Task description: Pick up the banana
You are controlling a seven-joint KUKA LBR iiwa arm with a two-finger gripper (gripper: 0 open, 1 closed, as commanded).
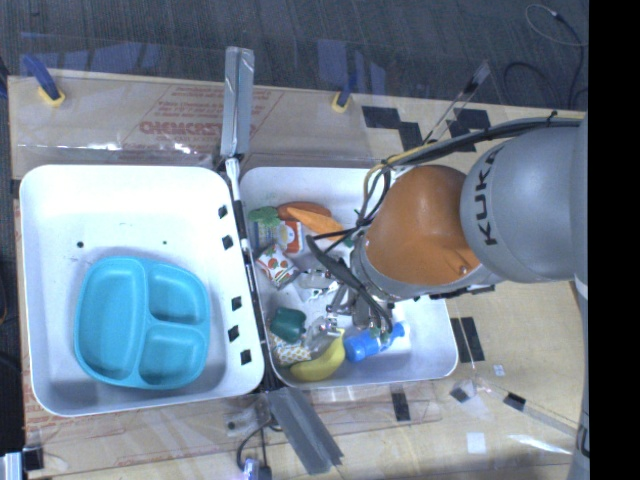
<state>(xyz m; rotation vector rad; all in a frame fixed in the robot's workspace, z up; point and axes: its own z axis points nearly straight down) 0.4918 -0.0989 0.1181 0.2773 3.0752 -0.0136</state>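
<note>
Looming nearest the lens: grey arm (pixel 525 203) with its orange band (pixel 425 223), reaching down into the right bin (pixel 440 353) so as to be working over the clutter there.
Hanging low among the objects, pincer (pixel 350 313) just above the banana (pixel 320 361); opening impossible to tell. Lying yellow, curved and partly hidden at the bin's near wall, beside a blue item (pixel 372 343) and a green block (pixel 288 322). Sitting alone in the left bin (pixel 40 268): blue divided tray (pixel 142 320).
</note>
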